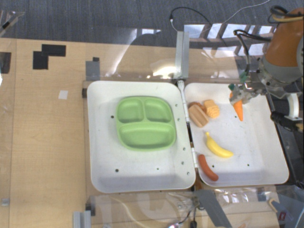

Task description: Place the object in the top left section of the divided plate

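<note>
end effector (243,93) over right bin's far end; clamped on carrot (238,109), which hangs from it point-down, long axis roughly vertical in view | target: divided plate (145,123) in left bin, well apart leftward; top left section (130,110) unfilled

Two white bins sit side by side: left bin (102,175), right bin (266,160). One green divided plate (145,123). One carrot (238,110), one banana (218,147), one sausage (207,168), one bread roll (197,114), one corn piece (212,109).

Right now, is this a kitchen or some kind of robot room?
Probably a robot test lab: a robot arm reaches over two white bins, with toy food like a banana and a green divided plate.
</note>
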You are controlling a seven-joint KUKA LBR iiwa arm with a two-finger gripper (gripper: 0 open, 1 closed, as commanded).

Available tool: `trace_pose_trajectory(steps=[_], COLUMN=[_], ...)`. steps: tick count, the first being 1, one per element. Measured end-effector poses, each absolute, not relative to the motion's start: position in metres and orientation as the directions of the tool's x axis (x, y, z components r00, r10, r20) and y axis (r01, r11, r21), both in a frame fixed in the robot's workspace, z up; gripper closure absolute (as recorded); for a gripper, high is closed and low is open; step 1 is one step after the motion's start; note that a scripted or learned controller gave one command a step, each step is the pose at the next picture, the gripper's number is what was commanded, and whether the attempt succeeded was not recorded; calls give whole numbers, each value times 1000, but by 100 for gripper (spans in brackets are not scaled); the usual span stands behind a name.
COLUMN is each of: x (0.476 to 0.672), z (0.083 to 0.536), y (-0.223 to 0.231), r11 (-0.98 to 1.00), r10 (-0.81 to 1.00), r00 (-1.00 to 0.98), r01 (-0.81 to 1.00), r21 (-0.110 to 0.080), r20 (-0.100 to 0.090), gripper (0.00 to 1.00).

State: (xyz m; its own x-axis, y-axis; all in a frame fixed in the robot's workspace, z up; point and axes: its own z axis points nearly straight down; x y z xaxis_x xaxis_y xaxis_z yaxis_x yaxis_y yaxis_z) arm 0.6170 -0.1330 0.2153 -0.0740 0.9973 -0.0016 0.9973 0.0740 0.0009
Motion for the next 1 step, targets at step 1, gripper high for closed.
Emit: trace_pose_trajectory(steps=[1], x=[663], z=[114], y=[-90], r11=[475], r10=[880], r00=[-475], r01=[880], r21=[-3], r20=[3], gripper=[100])
